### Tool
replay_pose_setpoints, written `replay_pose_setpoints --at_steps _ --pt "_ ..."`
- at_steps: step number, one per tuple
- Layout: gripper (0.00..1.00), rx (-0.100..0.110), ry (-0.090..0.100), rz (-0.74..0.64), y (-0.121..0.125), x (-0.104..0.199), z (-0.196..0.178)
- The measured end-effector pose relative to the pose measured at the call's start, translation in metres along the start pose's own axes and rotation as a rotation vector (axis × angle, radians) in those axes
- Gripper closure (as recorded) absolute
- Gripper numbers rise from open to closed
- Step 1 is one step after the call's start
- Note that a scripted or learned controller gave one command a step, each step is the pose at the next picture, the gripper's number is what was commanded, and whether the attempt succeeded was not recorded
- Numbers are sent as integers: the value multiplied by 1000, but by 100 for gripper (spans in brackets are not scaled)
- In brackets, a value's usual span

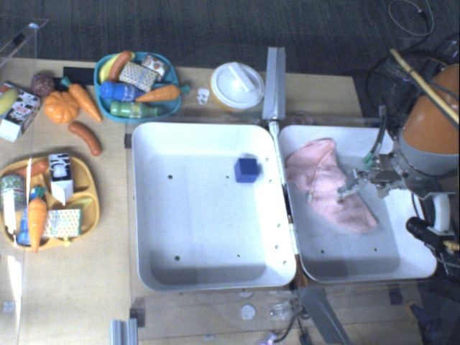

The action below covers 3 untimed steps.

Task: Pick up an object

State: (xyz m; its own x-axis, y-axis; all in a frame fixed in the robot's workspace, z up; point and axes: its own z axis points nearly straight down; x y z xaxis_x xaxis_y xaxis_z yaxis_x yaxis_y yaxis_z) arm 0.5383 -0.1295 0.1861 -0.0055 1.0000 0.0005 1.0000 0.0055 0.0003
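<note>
A crumpled pink cloth [325,185] lies in the right bin [410,257], towards its left side. A small blue cube [247,169] sits in the left bin [180,250], near the upper right corner. My gripper [351,181] reaches in from the right and hangs over the right edge of the pink cloth. It looks open, its two fingers standing apart with nothing held between them. The grey arm with its orange band [435,117] stands above the right bin's right side.
Toy food lies on the bench at left: a blue bowl [136,85], a yellow tray [50,203], a small pumpkin [60,108] and a sausage [86,139]. A white lidded cup [237,85] stands behind the bins. A metal divider [273,85] rises between them.
</note>
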Motion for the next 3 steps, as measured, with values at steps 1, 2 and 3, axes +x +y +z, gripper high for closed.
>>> replay_pose_setpoints --at_steps 1,2,3 --pt "100 -3 0 -4 2 1 -10" --pt "100 -4 -1 6 43 13 -93" --pt "0 -4 -1 6 43 13 -92"
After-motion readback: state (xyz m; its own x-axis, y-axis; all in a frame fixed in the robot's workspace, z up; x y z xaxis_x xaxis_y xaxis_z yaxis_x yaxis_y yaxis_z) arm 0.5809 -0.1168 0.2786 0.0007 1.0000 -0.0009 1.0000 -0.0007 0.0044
